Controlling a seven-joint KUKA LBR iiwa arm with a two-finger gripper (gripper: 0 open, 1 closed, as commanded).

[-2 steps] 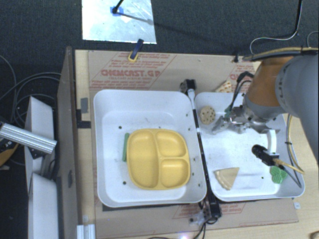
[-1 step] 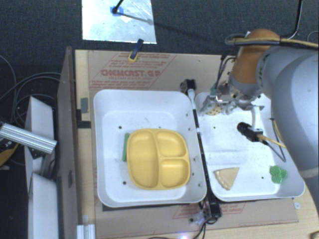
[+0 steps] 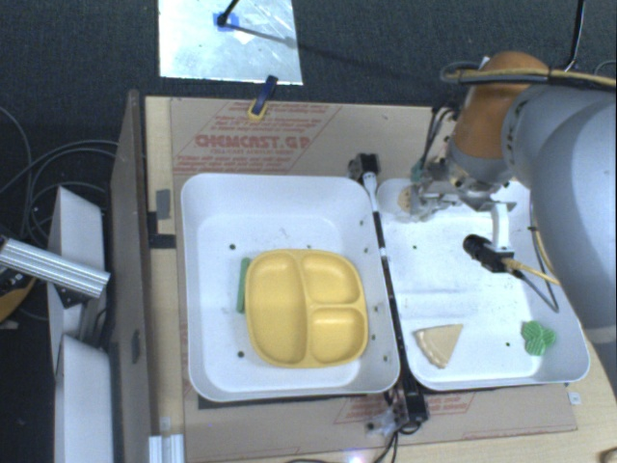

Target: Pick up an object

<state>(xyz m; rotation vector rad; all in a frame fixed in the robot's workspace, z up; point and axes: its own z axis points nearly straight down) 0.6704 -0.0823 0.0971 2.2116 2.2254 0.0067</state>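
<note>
The claw (image 3: 421, 204), grip state unclear, hangs over the right bin (image 3: 559, 355) on a cardboard-covered bench (image 3: 289, 133), dark carpet beyond.

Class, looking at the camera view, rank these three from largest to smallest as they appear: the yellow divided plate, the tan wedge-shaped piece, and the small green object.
1. Yellow divided plate, by far the largest, in the left bin.
2. Tan wedge-shaped piece, in the right bin.
3. Small green object, a little smaller than the wedge.
</note>
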